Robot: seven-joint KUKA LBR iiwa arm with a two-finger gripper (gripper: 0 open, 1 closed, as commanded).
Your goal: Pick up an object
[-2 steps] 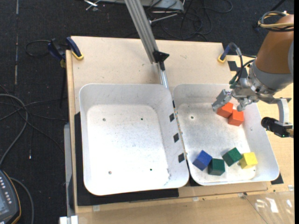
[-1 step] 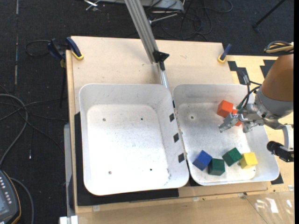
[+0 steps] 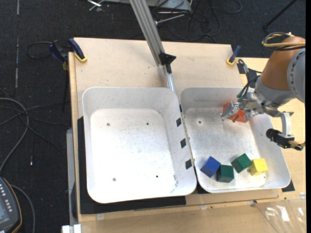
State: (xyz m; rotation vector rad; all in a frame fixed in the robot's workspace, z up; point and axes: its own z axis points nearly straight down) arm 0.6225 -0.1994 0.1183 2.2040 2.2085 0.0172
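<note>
In the right bin point(image 3: 200, 130), near its far right side, the gripper point(image 3: 235, 111) is down over an orange-red block point(image 3: 239, 116), which lies between its fingers; whether they have closed firmly on it cannot be told. Along the near edge of the same bin, well apart from the gripper, lie a blue block point(image 3: 210, 166), two green blocks point(image 3: 225, 173) point(image 3: 241, 162) and a yellow block point(image 3: 259, 166).

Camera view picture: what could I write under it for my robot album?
The gripper hangs over an orange block in the right bin, far from four blocks near its front edge.
</note>
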